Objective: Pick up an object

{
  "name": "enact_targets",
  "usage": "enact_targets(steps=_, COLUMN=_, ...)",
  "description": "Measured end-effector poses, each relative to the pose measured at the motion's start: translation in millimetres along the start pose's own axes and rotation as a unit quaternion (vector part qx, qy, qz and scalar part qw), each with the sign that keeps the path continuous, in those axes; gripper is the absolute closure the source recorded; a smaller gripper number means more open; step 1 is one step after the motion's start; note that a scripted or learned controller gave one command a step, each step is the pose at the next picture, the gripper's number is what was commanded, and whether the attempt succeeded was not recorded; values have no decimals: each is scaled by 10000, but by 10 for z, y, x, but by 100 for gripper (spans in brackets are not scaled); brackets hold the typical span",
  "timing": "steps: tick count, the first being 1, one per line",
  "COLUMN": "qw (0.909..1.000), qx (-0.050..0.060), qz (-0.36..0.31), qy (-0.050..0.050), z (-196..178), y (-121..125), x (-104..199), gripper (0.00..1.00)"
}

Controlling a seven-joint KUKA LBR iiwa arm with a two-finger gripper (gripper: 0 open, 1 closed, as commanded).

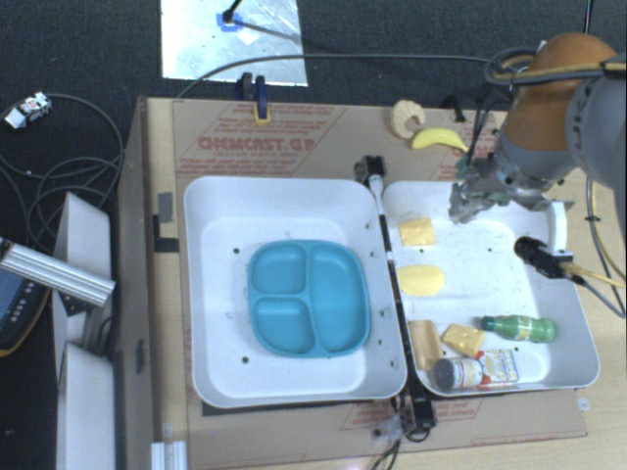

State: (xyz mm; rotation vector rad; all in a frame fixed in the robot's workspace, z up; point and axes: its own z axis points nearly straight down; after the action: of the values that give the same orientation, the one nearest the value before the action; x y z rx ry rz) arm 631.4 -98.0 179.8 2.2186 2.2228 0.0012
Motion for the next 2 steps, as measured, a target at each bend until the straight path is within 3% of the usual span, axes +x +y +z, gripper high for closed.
enact_targets(steps=1, qw=10000, qx=0, qz=-6, qy=0, z=-48, y=-263, x=203, gripper=100)
enact_targets(steps=2, qw=10000, qx=-1, qz=-3, qy=0, z=-48, y=-263, x=200, gripper=0)
